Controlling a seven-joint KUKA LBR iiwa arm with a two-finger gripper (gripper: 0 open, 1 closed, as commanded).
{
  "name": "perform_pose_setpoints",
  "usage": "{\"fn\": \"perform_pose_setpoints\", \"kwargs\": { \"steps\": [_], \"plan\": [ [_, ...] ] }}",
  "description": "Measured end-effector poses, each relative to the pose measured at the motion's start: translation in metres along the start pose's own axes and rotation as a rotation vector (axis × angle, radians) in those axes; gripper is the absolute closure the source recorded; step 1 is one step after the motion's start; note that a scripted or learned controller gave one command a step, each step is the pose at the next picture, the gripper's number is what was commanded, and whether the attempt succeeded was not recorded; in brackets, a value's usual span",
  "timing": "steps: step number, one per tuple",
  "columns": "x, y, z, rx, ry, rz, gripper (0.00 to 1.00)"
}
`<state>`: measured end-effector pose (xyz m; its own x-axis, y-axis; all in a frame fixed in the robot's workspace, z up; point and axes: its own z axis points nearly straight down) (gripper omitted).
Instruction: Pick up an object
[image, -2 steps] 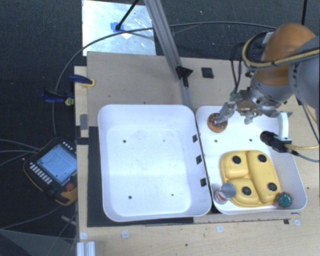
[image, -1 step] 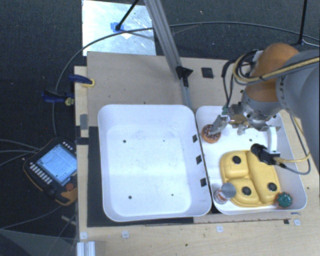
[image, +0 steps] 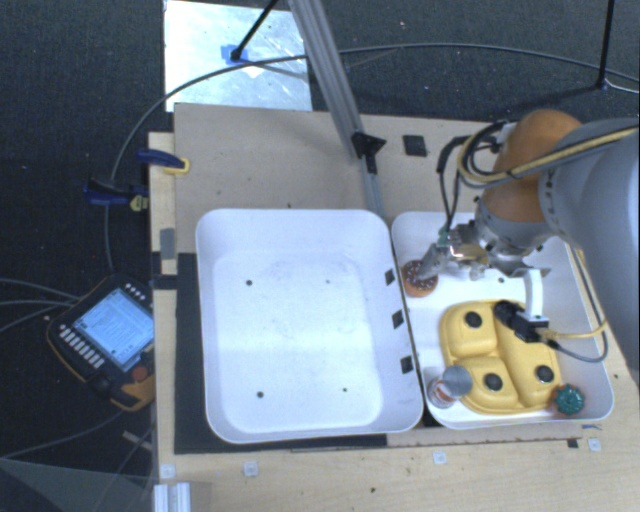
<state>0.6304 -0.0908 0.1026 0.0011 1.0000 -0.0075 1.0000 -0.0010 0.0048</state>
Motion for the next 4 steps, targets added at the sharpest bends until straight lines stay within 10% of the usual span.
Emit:
{"fn": "perform_pose_setpoints", "kwargs": {
  "steps": [1,4],
  "plan": [
    [0.002,0.001,-0.012,0.000,0.005,-0.001,1.00],
    [0.001,0.010,-0.141,0.000,0.007,-0.006,1.00]
  ]
}}
